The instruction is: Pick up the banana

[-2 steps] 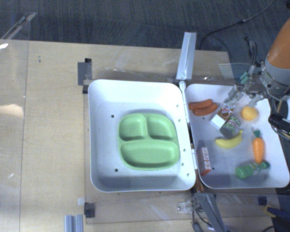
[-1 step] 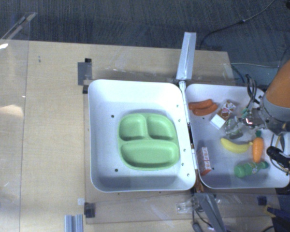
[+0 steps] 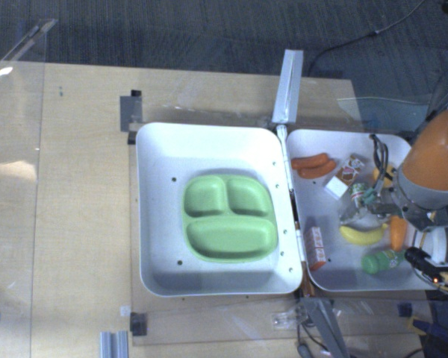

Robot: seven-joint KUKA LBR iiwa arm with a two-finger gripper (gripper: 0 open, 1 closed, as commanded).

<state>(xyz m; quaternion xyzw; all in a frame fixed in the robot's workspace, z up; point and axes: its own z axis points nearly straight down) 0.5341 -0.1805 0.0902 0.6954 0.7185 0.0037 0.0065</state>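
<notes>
Half the gripper is lost in cables and wrist clutter, so I cannot tell its state. Just below it, the banana lies yellow and curved in the right bin, beside a carrot.

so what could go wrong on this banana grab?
1. Clutter: the banana lies in the right bin close to a carrot and a green toy, so the gripper may nudge or grab a neighbour.
2. The banana lies flat and curved; it could slip from the grip.
</notes>
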